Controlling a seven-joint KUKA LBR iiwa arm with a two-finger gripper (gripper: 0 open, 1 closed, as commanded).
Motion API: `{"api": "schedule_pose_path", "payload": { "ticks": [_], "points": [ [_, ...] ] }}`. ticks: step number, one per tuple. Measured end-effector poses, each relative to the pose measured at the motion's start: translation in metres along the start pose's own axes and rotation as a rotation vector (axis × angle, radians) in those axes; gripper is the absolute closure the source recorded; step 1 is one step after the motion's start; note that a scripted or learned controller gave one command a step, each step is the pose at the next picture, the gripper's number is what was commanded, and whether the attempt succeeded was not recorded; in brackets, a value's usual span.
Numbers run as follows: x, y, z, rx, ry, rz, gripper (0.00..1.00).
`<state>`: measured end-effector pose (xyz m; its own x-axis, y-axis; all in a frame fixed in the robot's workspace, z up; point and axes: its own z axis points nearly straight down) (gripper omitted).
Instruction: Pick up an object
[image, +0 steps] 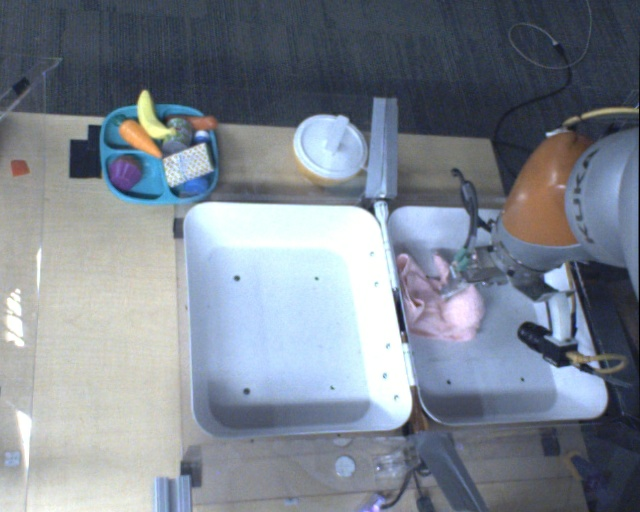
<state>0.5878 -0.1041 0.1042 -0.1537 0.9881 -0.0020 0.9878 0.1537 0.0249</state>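
A crumpled pink cloth (437, 303) lies in the right bin (500, 395), close to the bin's left wall. My gripper (462, 275) comes in from the right and hangs right over the cloth's upper right part, its tip at or touching the fabric. The grey arm with its orange band (545, 205) covers the bin's upper right corner.
The left bin (290, 320) sits beside the right one. Behind the bins stand a blue tray (155, 150) of toy food and a white lidded container (330, 148). A metal post (382, 150) rises between the bins at the back. Black cables (548, 345) trail by the arm.
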Motion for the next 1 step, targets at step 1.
{"api": "schedule_pose_path", "payload": {
  "ticks": [1],
  "points": [
    [0.0387,0.0634,-0.0819,0.015,0.002,-0.170,1.00]
  ]
}}
